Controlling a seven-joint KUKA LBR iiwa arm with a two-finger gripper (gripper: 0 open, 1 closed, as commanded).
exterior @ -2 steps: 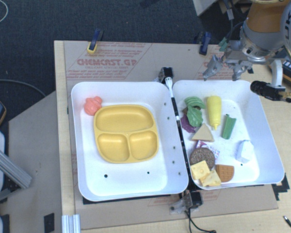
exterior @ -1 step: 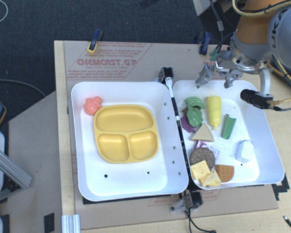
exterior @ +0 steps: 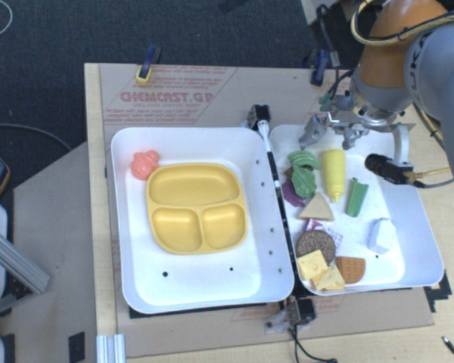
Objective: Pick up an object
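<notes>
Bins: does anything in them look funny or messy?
A little. The pink toy sits alone beside the yellow tray in the left bin, while the right bin has food toys heaped along its left side.

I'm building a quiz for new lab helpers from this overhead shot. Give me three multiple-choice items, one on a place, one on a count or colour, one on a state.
1. Where does the yellow divided plate lie?
A. in the left bin
B. in the right bin
C. on the cardboard outside both bins

2. How many compartments does that plate have?
A. two
B. three
C. five

3. Where is the gripper relative to the yellow bottle-shaped toy?
A. clamped around its middle
B. poised at the far rim of the right bin, apart from it
C. pressing it flat against the bin floor

Answers:
1. A, the plate sits on the left bin, beside a pink toy.
2. B, one long section lies above two smaller ones.
3. B, white bin floor shows between the fingertips and the toy's top.
</notes>
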